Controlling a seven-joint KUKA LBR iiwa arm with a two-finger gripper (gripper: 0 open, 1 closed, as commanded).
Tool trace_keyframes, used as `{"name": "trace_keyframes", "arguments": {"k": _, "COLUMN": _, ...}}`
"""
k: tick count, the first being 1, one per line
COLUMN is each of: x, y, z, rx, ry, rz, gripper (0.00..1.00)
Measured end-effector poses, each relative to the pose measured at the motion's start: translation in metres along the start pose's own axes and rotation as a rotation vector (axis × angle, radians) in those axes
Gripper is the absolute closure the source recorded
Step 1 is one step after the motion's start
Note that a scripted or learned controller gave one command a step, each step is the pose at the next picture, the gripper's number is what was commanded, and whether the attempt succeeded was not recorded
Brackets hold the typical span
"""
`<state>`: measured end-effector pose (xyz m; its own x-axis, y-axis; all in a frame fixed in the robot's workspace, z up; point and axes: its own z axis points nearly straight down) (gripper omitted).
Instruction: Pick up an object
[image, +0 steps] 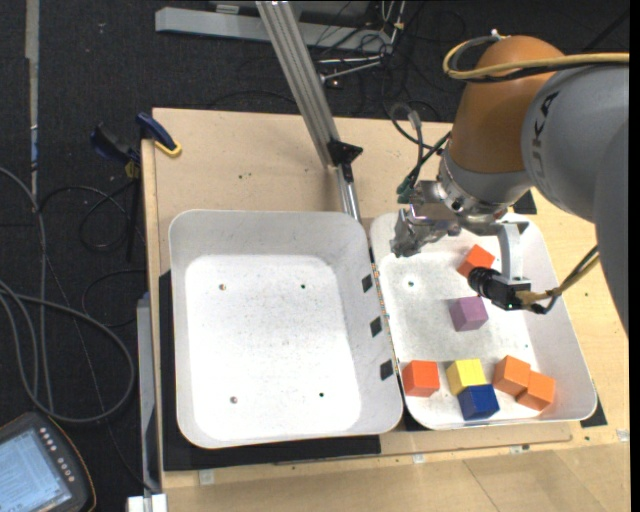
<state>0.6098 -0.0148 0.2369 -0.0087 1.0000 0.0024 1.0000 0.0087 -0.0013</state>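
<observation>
Purple cube (468, 312): lies near the middle of the right bin (568, 330), on the bin floor, nothing touching it.
Gripper (412, 240): hangs over the far left corner of the right bin, up and to the left of the purple cube and well apart from it; it holds nothing that can be seen.
Gripper fingers: whether they are spread or pressed together cannot be told from this view.
Arm (540, 110): grey with an orange band, reaching in from the right over the far end of the right bin.
Other blocks in the right bin: an orange cube (478, 259) just beyond the purple cube; along the near edge, an orange block (421, 377), a yellow block (465, 375), a blue block (479, 401) and two more orange blocks (524, 381).
Left bin (200, 240): white, beside the right bin.
</observation>
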Motion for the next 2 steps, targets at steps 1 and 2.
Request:
{"name": "trace_keyframes", "arguments": {"k": 1, "x": 0.053, "y": 0.013, "z": -0.006, "rx": -0.004, "ry": -0.001, "rz": 0.000, "gripper": 1.00}}
{"name": "trace_keyframes", "arguments": {"k": 2, "x": 0.103, "y": 0.004, "z": -0.001, "rx": 0.000, "ry": -0.001, "rz": 0.001, "gripper": 1.00}}
